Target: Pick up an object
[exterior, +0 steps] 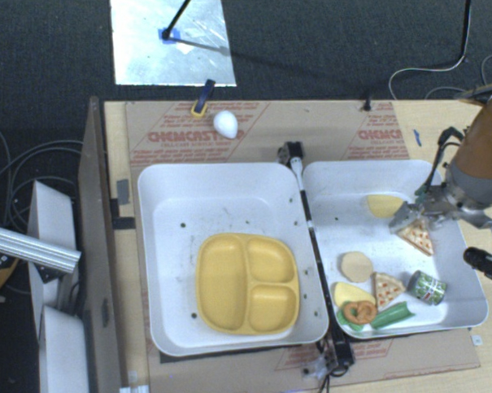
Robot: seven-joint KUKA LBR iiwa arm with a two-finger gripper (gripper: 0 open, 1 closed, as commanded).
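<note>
The gripper (pixel 411 218) sits low in the right bin (pixel 478 299), over a pizza slice (pixel 419 239); I cannot tell its state. The slice looks light, stiff and flat, perhaps best pinched across its edges. There are two pizza slices, the second (pixel 388 290) nearer, one can (pixel 427 288), and one yellow tray (pixel 246 283) in the left bin (pixel 169 203).

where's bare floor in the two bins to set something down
Left bin: a bare strip along the far wall, behind the yellow divided tray. Right bin: bare far-left corner, between the divider and the yellow slice. Crowded: the right bin's near edge, with round cracker, pizza slice, can, and around the gripper.
</note>
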